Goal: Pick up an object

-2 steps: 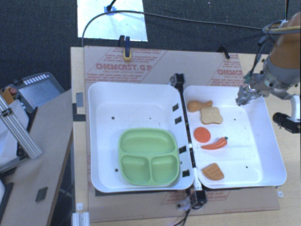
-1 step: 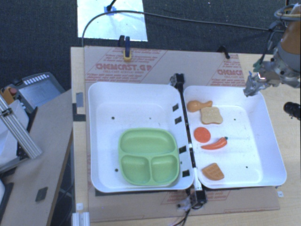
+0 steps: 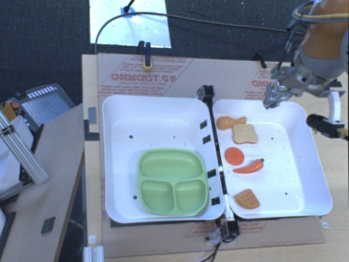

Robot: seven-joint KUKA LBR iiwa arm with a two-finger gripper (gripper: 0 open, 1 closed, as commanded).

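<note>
While the arm (image 3: pixel 322 31) leans in from the right, its gripper (image 3: pixel 271 100) hangs over the far edge of the right bin (image 3: pixel 305 162), up by the far rim, and nothing sits between its tips. From this angle I cannot tell whether it is spread or pressed together; the tip is small and dark against the white wall.

Down in that right bin, the toy food is laid out along the left side. Farthest back is a tan drumstick (image 3: pixel 230 122), and just beside it on the near right a slice of bread (image 3: pixel 245 134), the two touching or nearly so. Nearer comes a red-orange round slice (image 3: pixel 234 156), then a red chili pepper (image 3: pixel 249 166) lying at a slant just to its right. Well apart from those, close to the near rim, a brown toast-like piece (image 3: pixel 247 199) lies on its own. All of them rest flat on the bin floor, clear of the gripper.

Over in the left bin (image 3: pixel 120 124), a green divided plate (image 3: pixel 173 181) occupies the near right corner. Both bins sit side by side on the desk (image 3: pixel 180 75).
</note>
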